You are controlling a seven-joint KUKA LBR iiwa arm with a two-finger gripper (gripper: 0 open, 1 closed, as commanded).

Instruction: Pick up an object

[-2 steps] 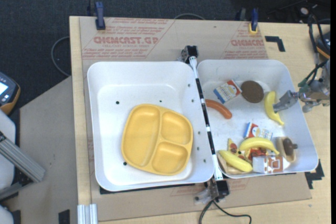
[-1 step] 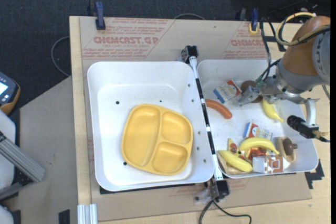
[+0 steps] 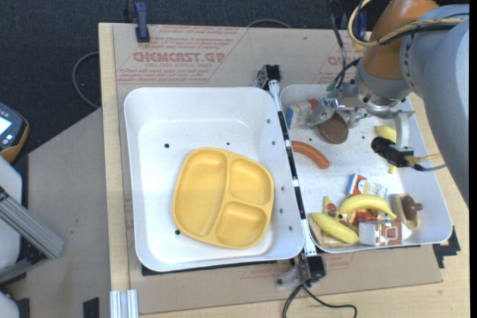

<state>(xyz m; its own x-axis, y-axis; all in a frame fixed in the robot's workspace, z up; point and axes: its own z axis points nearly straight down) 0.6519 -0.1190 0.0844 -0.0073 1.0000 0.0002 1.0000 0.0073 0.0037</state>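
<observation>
- Brown and rounded, the brown object (image 3: 335, 130) lay in the upper left part of the right bin (image 3: 440, 223), just under the gripper (image 3: 333, 109), which reached in from the upper right of the frame.
- Whether the jaws were wide, narrow or already closed on anything could not be told; the wrist and its metal parts hid them from the camera.
- The brown object seemed the likeliest target, since it sat directly below the gripper, touching it or nearly so; contact could not be confirmed.
- To do the pick well, the arm probably needed to centre over the object's widest part and come straight down, so that the rounded form would not squirt out sideways when squeezed.
- A red sausage (image 3: 311, 154) lay just below and left of the brown object, near the wall between the bins, and risked being nudged.
- Two bananas (image 3: 356, 206) and small cartons (image 3: 378, 233) crowded the lower part of the right bin, well apart from the gripper.
- A yellow divided plate (image 3: 223, 197) sat alone in the left bin (image 3: 149, 112), centre-left of the frame.
</observation>
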